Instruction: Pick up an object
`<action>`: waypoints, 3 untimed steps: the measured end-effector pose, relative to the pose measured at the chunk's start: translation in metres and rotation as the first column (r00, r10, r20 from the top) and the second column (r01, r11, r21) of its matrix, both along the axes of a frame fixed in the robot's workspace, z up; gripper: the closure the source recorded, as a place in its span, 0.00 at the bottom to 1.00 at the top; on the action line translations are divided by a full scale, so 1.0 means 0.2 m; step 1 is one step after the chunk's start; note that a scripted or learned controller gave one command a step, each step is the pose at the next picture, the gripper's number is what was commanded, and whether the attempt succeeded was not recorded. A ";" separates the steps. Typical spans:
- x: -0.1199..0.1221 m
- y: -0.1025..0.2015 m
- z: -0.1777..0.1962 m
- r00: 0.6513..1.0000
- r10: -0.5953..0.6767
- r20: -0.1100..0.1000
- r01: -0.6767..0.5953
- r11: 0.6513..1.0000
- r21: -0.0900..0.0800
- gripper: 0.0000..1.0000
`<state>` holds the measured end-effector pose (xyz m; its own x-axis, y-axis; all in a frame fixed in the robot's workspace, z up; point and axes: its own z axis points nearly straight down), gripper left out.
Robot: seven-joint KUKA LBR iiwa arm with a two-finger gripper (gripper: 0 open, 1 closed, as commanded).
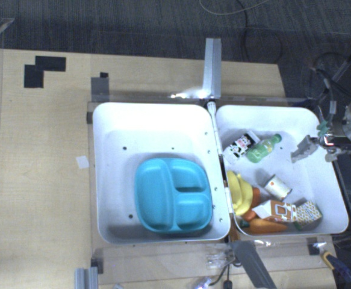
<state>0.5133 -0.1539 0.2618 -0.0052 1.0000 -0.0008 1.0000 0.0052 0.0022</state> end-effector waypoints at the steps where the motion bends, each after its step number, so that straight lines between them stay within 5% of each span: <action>1: 0.39 -0.05 -0.46 0.972 0.236 0.001 -0.236 0.972 -0.001 0.00; 2: 0.57 0.10 -0.77 0.987 0.157 0.012 -0.157 0.988 -0.006 0.00; 3: 0.39 -0.01 -0.86 0.998 0.068 0.008 -0.068 0.998 -0.002 0.00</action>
